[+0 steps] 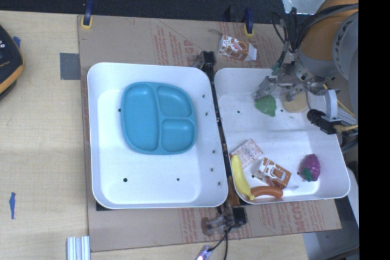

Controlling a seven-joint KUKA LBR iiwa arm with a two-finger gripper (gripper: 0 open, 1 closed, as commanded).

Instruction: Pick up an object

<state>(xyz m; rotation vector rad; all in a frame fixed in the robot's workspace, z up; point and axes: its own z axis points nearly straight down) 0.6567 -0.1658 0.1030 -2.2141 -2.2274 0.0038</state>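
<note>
Broadly, the wooden bench [42, 131] carries a brown cardboard sheet [146, 39] printed with faint red lettering too blurred to read. Two white bins sit on it side by side. The left bin [103, 179], well to the left of the end effector, holds a blue divided plate [159, 117]. The right bin [286, 137] lies beneath the end effector. The grey arm with its orange band [326, 33] reaches in over that bin's far right corner.

The end effector [277, 89] hangs low at the far end of the right bin, just above a green object [266, 106] that lies touching or nearly touching its tips; whether the tips are spread or pressed together cannot be told. A round tan object [295, 103] lies just to its right.

Well nearer the camera than the end effector lie a yellow banana [239, 177], an orange sausage-like piece [266, 193], two red-and-white packets [247, 153] [272, 172] with unreadable print, and a purple object [311, 167]. Another red-and-white packet [237, 49] rests on the cardboard beyond the bin, left of the end effector.
</note>
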